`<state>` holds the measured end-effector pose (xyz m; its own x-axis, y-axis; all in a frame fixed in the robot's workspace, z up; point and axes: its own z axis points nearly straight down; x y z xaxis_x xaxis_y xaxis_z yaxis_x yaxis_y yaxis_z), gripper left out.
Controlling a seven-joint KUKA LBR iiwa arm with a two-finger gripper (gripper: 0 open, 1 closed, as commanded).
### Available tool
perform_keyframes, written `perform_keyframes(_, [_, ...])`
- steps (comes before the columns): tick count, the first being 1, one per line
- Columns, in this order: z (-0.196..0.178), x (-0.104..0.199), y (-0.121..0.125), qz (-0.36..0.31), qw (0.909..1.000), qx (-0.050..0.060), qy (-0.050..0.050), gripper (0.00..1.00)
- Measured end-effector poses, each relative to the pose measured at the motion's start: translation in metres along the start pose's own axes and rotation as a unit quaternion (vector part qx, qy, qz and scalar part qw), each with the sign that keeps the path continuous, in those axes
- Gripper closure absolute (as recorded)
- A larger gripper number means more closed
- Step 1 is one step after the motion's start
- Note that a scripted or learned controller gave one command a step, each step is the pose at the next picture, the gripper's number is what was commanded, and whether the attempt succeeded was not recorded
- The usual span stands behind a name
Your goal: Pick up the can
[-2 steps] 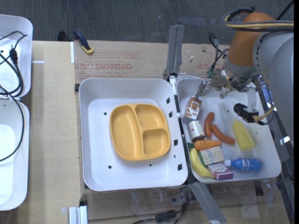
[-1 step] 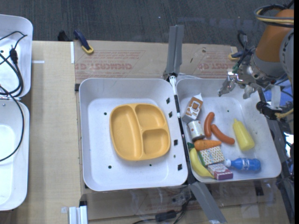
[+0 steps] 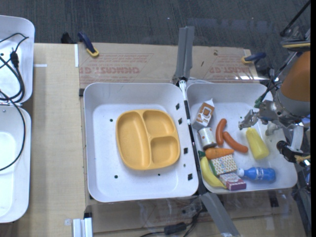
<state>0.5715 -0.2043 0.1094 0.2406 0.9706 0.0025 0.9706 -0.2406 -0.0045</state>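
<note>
The can (image 3: pixel 207 137) is a small silver tin lying on its side near the left wall of the right bin (image 3: pixel 232 89). It sits between an orange and white carton (image 3: pixel 205 113) and a carrot (image 3: pixel 218 153). My gripper (image 3: pixel 257 123) hangs at the right side of that bin, just above the top end of a yellow bottle (image 3: pixel 258 143). It is open, with nothing between its fingers. The can lies about a hand's width to the gripper's left, with two sausages (image 3: pixel 228 137) in between.
The right bin also holds a banana (image 3: pixel 209 174), a colourful box (image 3: pixel 224 165), a pink box (image 3: pixel 235 183) and a blue bottle (image 3: pixel 259 174) along its front. A yellow divided plate (image 3: pixel 147 138) lies in the left bin (image 3: pixel 98 132).
</note>
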Motion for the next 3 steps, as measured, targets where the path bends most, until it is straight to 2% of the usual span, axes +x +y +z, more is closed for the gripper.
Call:
perform_keyframes(1, [0.018,0.024,0.056,-0.028,0.9996,-0.002,-0.002,0.0])
perform_keyframes(2, [0.017,0.024,0.083,-0.011,0.9999,-0.002,0.001,0.0])
perform_keyframes(3, [0.017,0.006,0.025,-0.04,0.9992,-0.001,0.003,0.0])
